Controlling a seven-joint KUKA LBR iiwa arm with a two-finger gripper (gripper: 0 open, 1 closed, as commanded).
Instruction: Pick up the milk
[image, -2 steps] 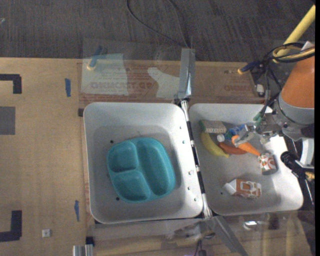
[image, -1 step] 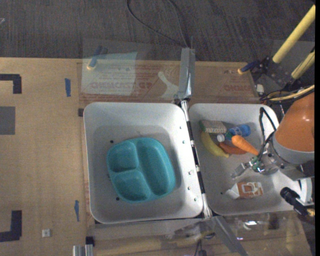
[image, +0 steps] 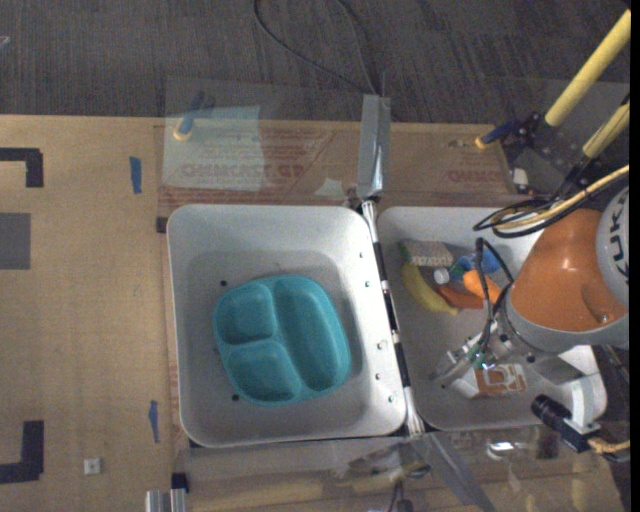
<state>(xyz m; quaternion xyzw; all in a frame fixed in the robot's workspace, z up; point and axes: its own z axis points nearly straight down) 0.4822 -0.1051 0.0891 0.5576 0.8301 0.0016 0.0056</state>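
Note:
The right bin (image: 440, 400) holds a small white and brown carton (image: 499, 380), which I take to be the milk, near the bin's front. My gripper (image: 470, 362) hangs low right beside it, at its left and touching or nearly touching it. The grey arm with its orange band (image: 560, 285) covers the bin's right half and hides part of the carton.
At the back of the right bin lie a yellow banana (image: 424, 286), an orange item (image: 466, 293), a blue item (image: 488, 262) and a flat brown packet (image: 426, 251). The left bin (image: 190, 300) holds a teal divided plate (image: 282, 338). Cables hang by the arm.

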